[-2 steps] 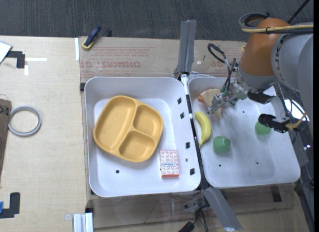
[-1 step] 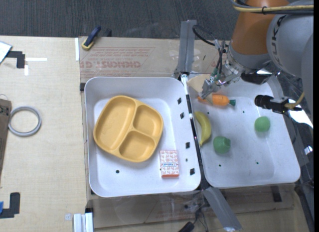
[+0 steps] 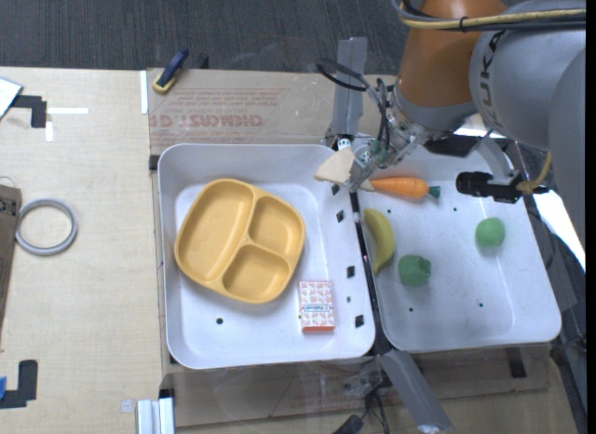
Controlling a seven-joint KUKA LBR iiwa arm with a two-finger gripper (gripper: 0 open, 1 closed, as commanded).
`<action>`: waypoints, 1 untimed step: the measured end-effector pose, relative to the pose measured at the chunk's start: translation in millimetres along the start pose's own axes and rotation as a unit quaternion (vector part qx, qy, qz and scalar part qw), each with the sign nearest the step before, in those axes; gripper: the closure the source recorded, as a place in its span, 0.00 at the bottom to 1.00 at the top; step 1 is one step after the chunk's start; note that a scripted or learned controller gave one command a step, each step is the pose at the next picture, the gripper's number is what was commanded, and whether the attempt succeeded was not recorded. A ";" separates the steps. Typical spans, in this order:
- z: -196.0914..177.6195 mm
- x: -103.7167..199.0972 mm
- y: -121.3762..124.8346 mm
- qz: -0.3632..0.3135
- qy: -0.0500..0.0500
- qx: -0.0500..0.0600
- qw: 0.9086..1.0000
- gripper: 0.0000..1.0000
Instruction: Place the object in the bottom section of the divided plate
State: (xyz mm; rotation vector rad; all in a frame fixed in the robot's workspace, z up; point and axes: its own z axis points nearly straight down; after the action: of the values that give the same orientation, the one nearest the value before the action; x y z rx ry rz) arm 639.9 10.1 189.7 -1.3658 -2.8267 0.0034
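the gripper [image 3: 358,167] grips a pale wedge [image 3: 333,169] over the seam between the bins. the yellow plate [image 3: 240,239] lies down-left of it; a carrot [image 3: 400,187] sits just to its right, a banana [image 3: 379,238] below.

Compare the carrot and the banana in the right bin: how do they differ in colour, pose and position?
The carrot is orange with a green end; the banana is yellow. The carrot lies across the bin near its far edge, right beside the gripper; the banana runs lengthwise along the bin's left wall, nearer the camera, and is curved where the carrot is straight. Both rest in the right bin, ungrasped.
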 end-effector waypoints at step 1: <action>-144.4 -1.4 13.3 0.135 0.000 0.001 0.991 1.00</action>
State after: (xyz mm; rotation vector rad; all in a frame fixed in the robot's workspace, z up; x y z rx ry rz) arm 651.6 17.5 334.1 -1.7355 -2.6165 0.0067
